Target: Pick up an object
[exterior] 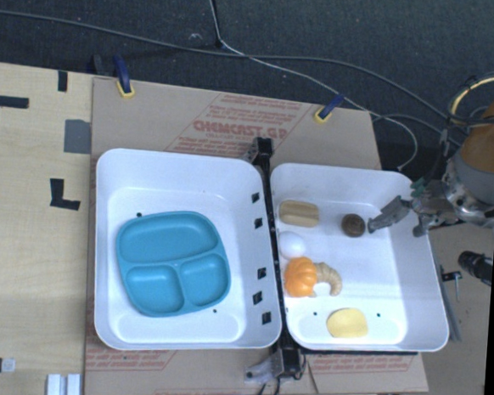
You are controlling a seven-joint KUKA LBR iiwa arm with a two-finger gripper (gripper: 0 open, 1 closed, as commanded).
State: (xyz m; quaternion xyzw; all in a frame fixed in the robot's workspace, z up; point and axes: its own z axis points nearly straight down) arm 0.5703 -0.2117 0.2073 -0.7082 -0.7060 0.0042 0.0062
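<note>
Two shallow white bins sit side by side on a cardboard sheet [235, 128] laid over the wooden surface [24, 217]. The left bin [113, 173] holds a blue divided tray [172, 261] w/ three compartments, lying flat, roughly centred. The right bin [419, 283] holds the loose items: a tan bread-like piece [298, 213] near the upper left, a small dark brown round object [353, 225] just right of it, a white egg-shaped item [292, 244] against the left wall, an orange pumpkin-like object [301, 276] below that, w/ a pale curved piece [331, 278] touching its right side, and a yellow lump [347, 323] near the bottom edge. The arm [480, 155] comes in from the right, wrist over the right bin's upper right corner. The gripper [403, 215] hangs at the bin's right rim — one dark finger [388, 215] angles down-left toward the brown round object, tip just beside it, apart from it; the other points down by the rim. Fingers are spread, nothing between them. Two clamps, blue w/ yellow tips [123, 79], pin the cardboard's top edge, and black cables [241, 51] trail across the dark floor behind.
</note>
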